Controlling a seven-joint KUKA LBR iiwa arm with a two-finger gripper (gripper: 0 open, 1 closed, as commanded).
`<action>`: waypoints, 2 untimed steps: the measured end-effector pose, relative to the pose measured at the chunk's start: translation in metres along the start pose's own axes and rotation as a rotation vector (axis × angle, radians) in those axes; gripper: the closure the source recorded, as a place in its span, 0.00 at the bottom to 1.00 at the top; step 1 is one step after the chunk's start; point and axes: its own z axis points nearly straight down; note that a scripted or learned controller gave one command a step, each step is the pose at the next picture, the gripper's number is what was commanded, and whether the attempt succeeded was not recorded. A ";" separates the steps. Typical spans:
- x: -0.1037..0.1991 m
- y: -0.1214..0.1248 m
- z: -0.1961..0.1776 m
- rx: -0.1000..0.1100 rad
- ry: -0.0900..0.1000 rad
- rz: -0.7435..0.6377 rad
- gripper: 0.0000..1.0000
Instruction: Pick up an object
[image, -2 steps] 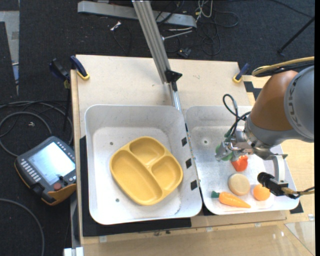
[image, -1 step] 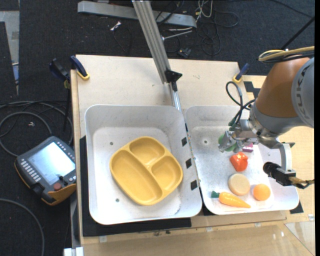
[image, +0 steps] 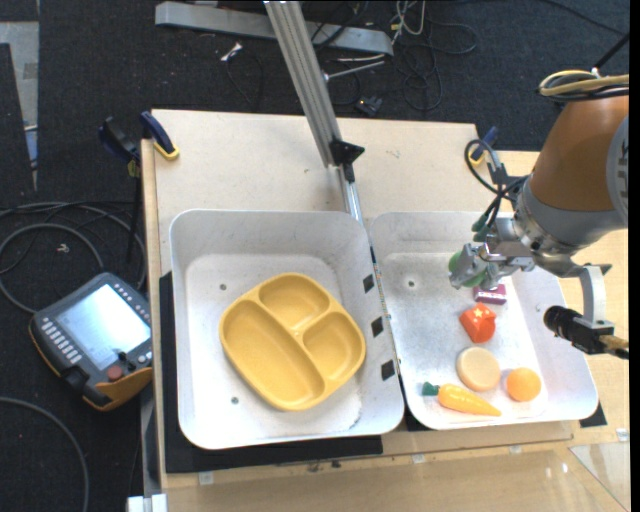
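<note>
Pink block (image: 490, 293) is lying in the right bin (image: 570, 330), just below the gripper (image: 480, 262) that is hanging over it; from where I'm standing I can't tell whether the claw is wide or closed. A red toy vegetable (image: 478, 322) is sitting right beside the block, and a cream disc (image: 478, 368), an orange ball (image: 522, 383) and a toy carrot (image: 465, 400) are lying nearer the front. The block is looking light, stiff and small, so I'd be pinching it across its short sides.
</note>
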 end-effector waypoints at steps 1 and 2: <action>0.053 0.007 -0.007 0.004 0.002 -0.005 1.00; 0.106 0.009 0.004 0.008 0.003 -0.005 1.00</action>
